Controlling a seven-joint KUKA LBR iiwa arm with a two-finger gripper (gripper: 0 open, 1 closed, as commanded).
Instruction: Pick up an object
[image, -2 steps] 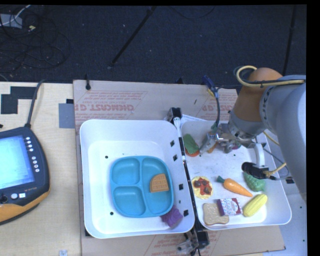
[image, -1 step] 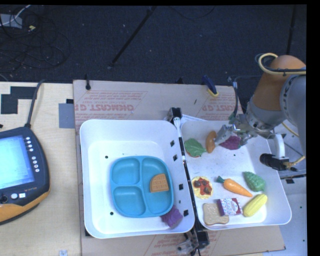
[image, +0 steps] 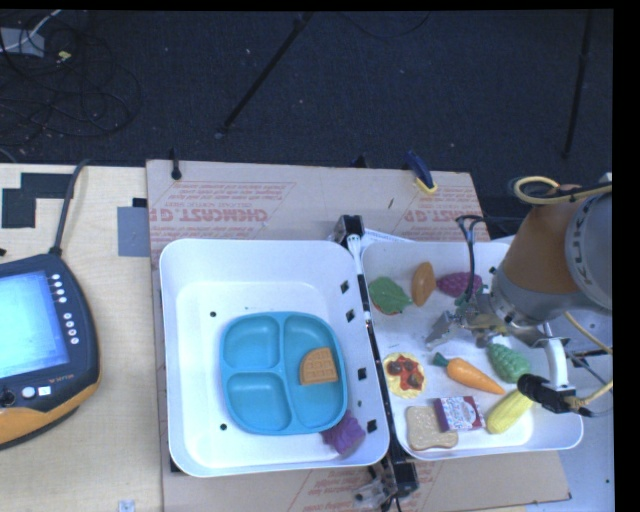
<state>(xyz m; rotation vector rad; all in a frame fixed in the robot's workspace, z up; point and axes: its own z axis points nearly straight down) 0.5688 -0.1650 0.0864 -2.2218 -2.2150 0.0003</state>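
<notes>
In the right bin (image: 560, 435) lie several toy foods. These are a green leafy piece (image: 388, 295), an orange oval piece (image: 424, 283), purple grapes (image: 458, 284), a pizza slice (image: 405, 372), a carrot (image: 472, 375), a green vegetable (image: 508, 362), a yellow corn cob (image: 508, 410), a slice of toast (image: 430, 427) and a red-and-white packet (image: 460, 411). My gripper (image: 452, 326) hangs low over the bin's middle, just below the grapes and above the carrot. It is open, and nothing lies between its metal fingers (image: 438, 331).
The left bin (image: 190, 300) holds a blue divided plate (image: 270, 385) with a brown toast piece (image: 319, 367) on it and a purple item (image: 346, 435) at its lower right corner. A tablet-like pendant (image: 35, 340) lies at the far left. The arm's grey body (image: 545, 265) covers the right bin's far right.
</notes>
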